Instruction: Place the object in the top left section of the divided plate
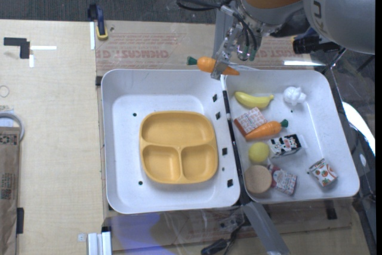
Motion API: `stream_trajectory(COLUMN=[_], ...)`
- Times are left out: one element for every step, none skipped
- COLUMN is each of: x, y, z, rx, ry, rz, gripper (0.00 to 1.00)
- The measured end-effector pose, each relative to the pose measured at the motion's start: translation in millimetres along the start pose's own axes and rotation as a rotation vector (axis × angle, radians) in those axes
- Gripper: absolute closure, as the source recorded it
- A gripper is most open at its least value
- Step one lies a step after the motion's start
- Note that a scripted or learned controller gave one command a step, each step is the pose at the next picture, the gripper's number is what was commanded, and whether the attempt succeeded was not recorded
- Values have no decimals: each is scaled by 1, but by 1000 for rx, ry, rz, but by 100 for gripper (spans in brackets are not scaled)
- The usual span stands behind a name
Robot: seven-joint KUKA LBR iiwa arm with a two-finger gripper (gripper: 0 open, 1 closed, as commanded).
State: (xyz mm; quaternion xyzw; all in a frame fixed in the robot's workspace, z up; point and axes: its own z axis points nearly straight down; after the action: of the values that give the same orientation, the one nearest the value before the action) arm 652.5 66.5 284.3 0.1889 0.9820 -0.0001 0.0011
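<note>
A small orange carrot with a green top (206,63) hangs over the far rim where the two bins meet. My gripper (222,70) comes down from the upper right and is shut on the carrot's middle, one finger crossing in front of it. The yellow divided plate (178,146) lies in the left bin (119,128), below and left of the gripper. It has one wide section at the far side and two small ones at the near side, all bare.
The right bin (334,122) holds a banana (253,98), a second carrot (265,129), a white crumpled lump (293,94), a milk carton (285,145), a yellow ball (258,152), a brown disc (258,179) and small cartons (323,173).
</note>
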Motion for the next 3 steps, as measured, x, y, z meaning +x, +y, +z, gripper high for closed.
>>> stream_trajectory(x=[-1,-4,-12], y=[0,-39,-30], z=[-9,63,36], rx=[-1,1,-1], ry=[-3,2,-1], rz=[3,176,-165], gripper=[100,100,100])
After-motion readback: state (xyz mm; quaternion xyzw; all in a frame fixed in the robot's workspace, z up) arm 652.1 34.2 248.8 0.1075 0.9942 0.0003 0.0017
